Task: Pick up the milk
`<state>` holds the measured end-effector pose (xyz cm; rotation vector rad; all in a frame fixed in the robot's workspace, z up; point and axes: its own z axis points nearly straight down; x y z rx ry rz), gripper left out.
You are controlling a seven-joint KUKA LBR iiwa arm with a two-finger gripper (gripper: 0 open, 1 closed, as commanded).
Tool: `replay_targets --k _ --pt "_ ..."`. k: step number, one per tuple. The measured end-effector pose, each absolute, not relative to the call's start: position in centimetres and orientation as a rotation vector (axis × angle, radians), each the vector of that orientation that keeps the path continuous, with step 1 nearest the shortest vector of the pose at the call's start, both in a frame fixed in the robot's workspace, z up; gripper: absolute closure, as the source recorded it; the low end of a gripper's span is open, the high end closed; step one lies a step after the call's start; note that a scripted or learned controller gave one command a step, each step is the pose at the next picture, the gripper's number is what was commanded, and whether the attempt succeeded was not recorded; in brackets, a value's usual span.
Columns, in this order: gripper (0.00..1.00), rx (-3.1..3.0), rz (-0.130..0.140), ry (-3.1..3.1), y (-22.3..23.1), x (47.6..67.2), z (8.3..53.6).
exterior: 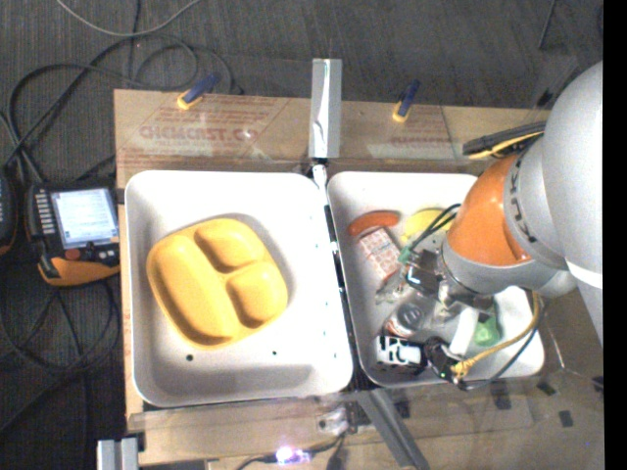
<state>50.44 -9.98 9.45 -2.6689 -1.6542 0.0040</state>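
My gripper (419, 306) is low inside the right bin (345, 262), among the objects near its front half. The orange wrist band (490, 228) and the grey arm hide much of the bin's right side. A pale carton-like item with a red top (376, 241) lies at the bin's back left, just left of the gripper; it may be the milk. A small black-and-white object (398, 351) lies at the bin's front, right below the gripper. I cannot tell which of them the gripper touches.
A yellow item (427, 220) lies at the right bin's back and a green item (487, 332) at its front right, beside the arm. The left bin (147, 360) holds a yellow divided plate (217, 279). A yellow cable (495, 346) loops by the wrist.
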Motion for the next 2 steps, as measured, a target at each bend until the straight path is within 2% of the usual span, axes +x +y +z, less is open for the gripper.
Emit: replay_targets --k 1,2 --pt "1.0 -2.666 0.007 -1.654 -9.9 50.4 10.3" --pt "1.0 -2.66 0.007 -1.672 -13.0 48.3 19.3"
